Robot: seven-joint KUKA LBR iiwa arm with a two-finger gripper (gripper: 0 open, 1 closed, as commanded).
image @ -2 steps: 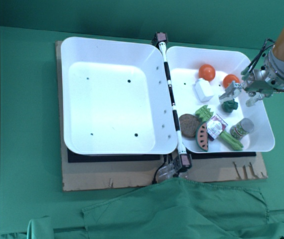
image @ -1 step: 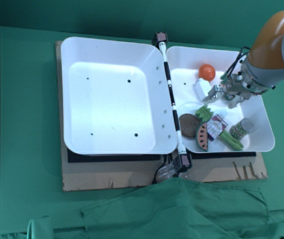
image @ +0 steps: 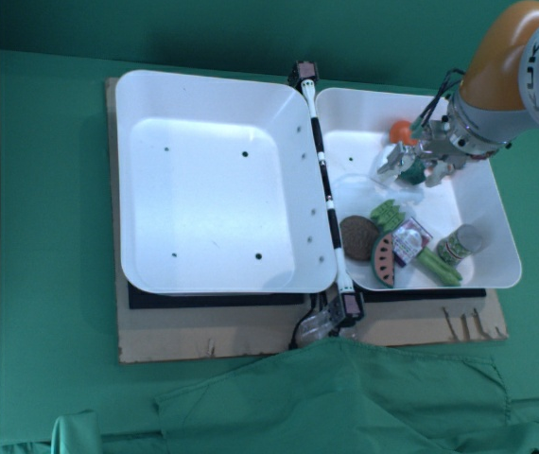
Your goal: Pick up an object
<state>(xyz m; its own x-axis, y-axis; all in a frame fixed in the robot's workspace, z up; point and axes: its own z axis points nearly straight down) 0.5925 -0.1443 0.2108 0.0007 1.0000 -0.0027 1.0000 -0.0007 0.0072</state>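
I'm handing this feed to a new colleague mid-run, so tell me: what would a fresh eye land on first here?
The grey arm with its orange band reaches in from the right, its tool low over the right bin near an orange ball. Next, the cluster of small items at that bin's near end: a brown disc, a watermelon slice and a small can. The big left bin fills the view's centre-left.

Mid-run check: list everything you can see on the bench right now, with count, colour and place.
Left bin: 1, white, left half.
Right bin: 1, white, right half.
Divider rod: 1, black and white, between the bins.
Brown disc: 1, right bin, near front.
Watermelon slice: 1, red and green, beside the disc.
Small jar: 1, green label, front right.
Orange ball: 1, back of the right bin.
Cloth: 1, green, front.
Pincer: 1, grey, over the right bin.
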